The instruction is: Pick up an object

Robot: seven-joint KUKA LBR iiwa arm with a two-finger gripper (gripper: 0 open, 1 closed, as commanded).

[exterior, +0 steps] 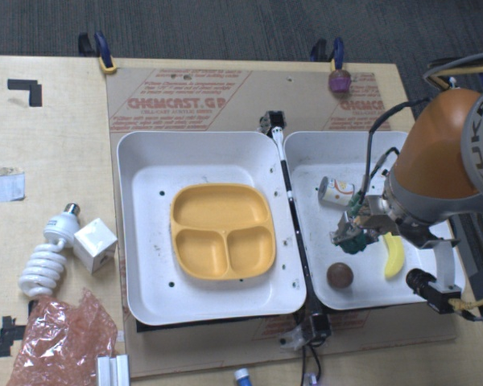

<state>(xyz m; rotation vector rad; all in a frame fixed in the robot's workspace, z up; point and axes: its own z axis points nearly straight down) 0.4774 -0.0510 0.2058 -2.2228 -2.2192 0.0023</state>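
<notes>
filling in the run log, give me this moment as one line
arm: over right bin | hand: low by dark green object | nearby: banana, brown ball, white tube | left bin: yellow tray

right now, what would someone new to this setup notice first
The yellow divided plate sits alone in the left bin. The arm's orange band looms over the right bin, where the gripper hangs low among a banana, a brown ball and a white bottle. Outside the bins, a spiral light bulb lies on the bench at left.
</notes>
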